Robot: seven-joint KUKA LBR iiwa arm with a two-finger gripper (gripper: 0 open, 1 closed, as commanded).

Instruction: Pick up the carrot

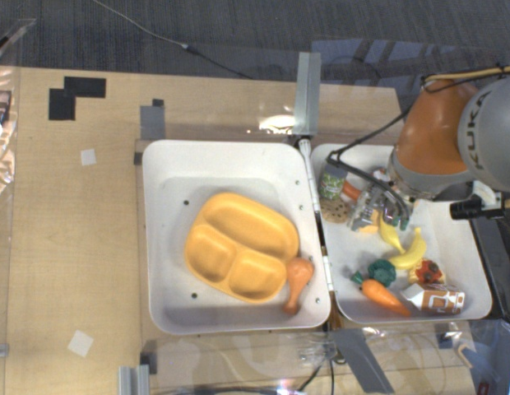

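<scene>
a wooden bench (82, 245) under grey carpet bears two white bins. in the right bin (477, 299), lower right of frame, the carrot (385, 295) lies untouched; the gripper (385, 211) hovers above it, grasp undone, its state i cannot tell.

The carrot (385, 295) is a small toy: an orange, tapering body with a dark green leafy top. It lies flat on the floor of the right-hand white bin (477, 307), in that bin's near part, towards its left side. The green top points left and slightly far, while the pointed orange tip runs right and near, so the body sits at a slant. Its tip comes just beside a small bottle with an orange label (437, 300). A yellow banana (405, 249) lies just beyond its leafy end.
</scene>
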